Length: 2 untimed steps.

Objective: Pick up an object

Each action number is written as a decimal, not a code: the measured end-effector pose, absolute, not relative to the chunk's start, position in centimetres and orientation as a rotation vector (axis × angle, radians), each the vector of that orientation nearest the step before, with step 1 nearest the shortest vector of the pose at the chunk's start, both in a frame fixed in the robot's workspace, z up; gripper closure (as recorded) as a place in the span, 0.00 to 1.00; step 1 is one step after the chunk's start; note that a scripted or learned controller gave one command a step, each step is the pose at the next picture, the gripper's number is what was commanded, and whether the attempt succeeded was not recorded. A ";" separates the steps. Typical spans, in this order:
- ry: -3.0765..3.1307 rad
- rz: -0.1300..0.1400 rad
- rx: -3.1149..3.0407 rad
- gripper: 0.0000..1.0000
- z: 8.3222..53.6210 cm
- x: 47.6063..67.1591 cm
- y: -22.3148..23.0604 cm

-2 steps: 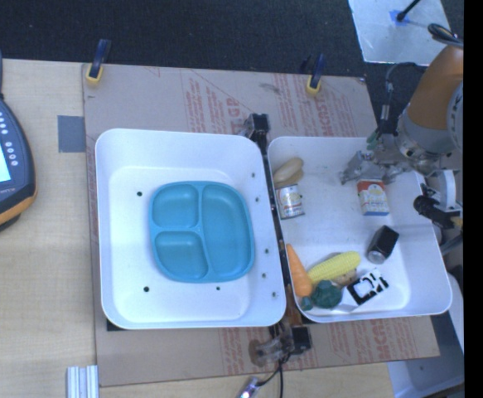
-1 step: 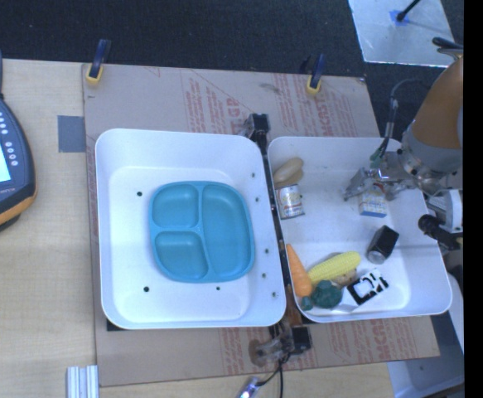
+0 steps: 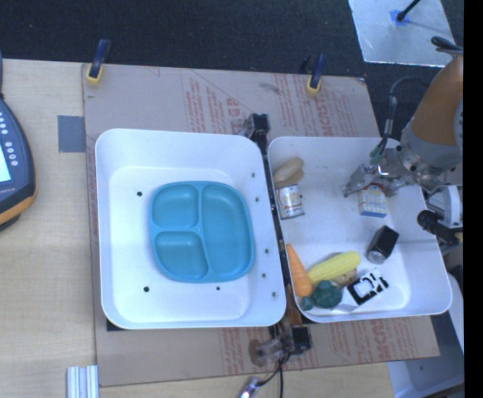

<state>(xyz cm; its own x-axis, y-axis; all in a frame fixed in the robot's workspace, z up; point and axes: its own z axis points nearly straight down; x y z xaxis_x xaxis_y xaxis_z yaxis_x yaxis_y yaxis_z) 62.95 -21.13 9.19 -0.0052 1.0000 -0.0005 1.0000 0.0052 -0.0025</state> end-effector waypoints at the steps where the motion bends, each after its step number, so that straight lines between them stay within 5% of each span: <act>1: -2.224 0.001 -2.216 0.00 9.2 65.6 -19.7; 2: -2.226 0.007 -2.213 0.00 9.2 62.0 -16.4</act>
